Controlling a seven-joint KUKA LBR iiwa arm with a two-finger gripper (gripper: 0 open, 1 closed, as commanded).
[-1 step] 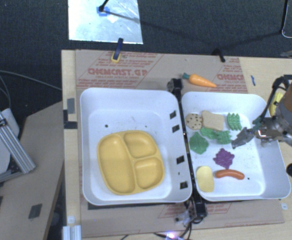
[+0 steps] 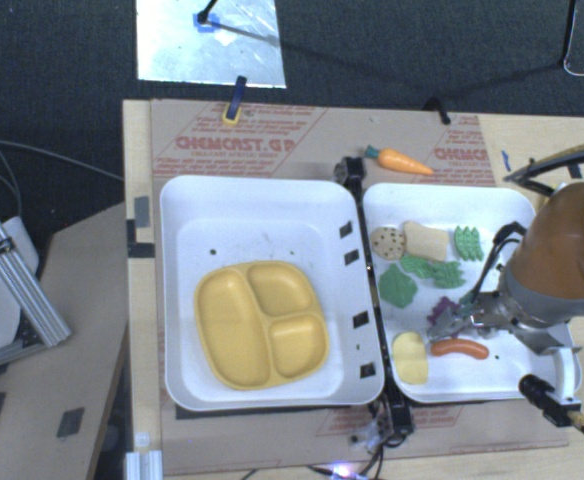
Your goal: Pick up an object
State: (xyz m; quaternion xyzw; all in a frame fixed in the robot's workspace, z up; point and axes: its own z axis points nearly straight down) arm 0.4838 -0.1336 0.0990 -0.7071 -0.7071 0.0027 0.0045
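One gripper [image 2: 459,319] low in right bin [image 2: 517,208], beside sausage [image 2: 459,347]

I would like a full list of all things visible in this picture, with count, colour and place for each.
bins: 2, white, side by side on the bench
tray: 1, yellow, three compartments, in the left bin
carrot: 1, orange, on the bench behind the right bin
cookie: 1, tan with dark spots, right bin, back left
beige piece: 1, beige, beside the cookie
green toys: 3, green, middle and back of the right bin
purple toy: 1, purple, at the gripper
sausage: 1, red-orange, right bin, front
yellow piece: 1, pale yellow, right bin, front left
foil sheet: 1, silver, on the floor behind the bench
arm: 1, grey with orange band, over the right bin
gripper: 1, dark, low by the purple toy and sausage
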